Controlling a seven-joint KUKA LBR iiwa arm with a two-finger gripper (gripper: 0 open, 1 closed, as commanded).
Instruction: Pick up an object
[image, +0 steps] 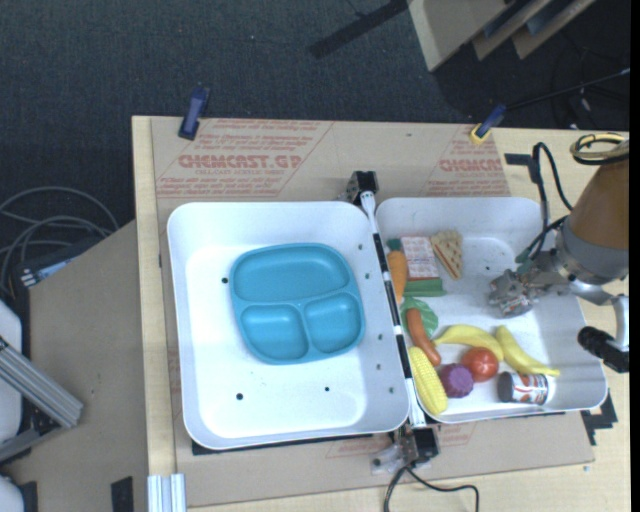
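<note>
The right bin (470, 215) holds several toy foods: a carrot (397, 270), a snack packet (421, 257), a sandwich wedge (447, 252), a green piece (422, 287), a pepper (421, 330), a corn cob (428, 378), a purple ball (458, 380), a tomato (482, 363), two bananas (500, 343) and a small can (525, 388). My gripper (513, 290) hangs low over the bin's right half, above the bananas and right of the sandwich. Nothing shows between its fingers.
The left bin (200, 330) carries a blue divided plate (297, 301). The arm's grey and orange wrist (605, 225) enters from the right edge. Blue and yellow clamps (193, 113) sit on the cardboard behind the bins. Cables lie at far left.
</note>
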